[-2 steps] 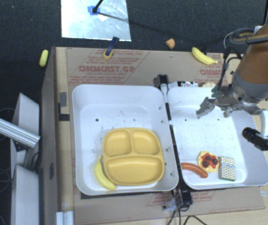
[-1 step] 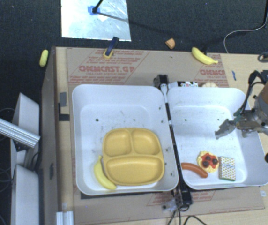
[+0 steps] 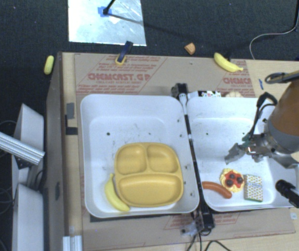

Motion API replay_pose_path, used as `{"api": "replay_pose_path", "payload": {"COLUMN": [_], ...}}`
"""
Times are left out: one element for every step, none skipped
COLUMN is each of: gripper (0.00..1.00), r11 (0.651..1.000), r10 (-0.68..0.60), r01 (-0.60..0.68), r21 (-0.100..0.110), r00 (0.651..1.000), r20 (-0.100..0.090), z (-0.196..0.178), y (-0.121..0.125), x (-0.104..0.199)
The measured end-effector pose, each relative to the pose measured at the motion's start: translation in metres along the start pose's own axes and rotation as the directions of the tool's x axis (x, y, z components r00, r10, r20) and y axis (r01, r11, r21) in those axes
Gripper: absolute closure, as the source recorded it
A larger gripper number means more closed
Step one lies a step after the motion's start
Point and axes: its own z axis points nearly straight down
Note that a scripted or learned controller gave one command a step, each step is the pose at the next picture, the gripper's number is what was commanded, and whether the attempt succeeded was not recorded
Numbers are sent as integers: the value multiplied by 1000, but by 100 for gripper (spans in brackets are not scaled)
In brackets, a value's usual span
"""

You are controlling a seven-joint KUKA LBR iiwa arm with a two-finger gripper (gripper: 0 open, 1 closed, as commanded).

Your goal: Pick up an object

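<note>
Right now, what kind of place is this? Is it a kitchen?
Probably not a kitchen: it looks like a robot lab. A robot arm reaches over two white bins on a bench, and the food, like the banana and hot dog, looks like toys.

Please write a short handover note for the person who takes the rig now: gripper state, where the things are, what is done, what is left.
Gripper: over the right bin, above the toys, holding nothing I can see; jaws unclear.
Right bin, near edge: hot dog, small pizza, patterned cracker.
Left bin: yellow divided tray, banana beside it.
Done: nothing lifted.
Left: descend, grasp one object, lift.
</note>
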Motion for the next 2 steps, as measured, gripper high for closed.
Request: {"api": "replay_pose_path", "payload": {"gripper": [0, 0], "r11": [1000, 1000], "r10": [0, 2], "r01": [0, -2], "r21": [-8, -2], "r00": [1000, 1000], "r20": [1, 2], "z": [88, 82], "y": [-7, 75], "x": [29, -57]}}
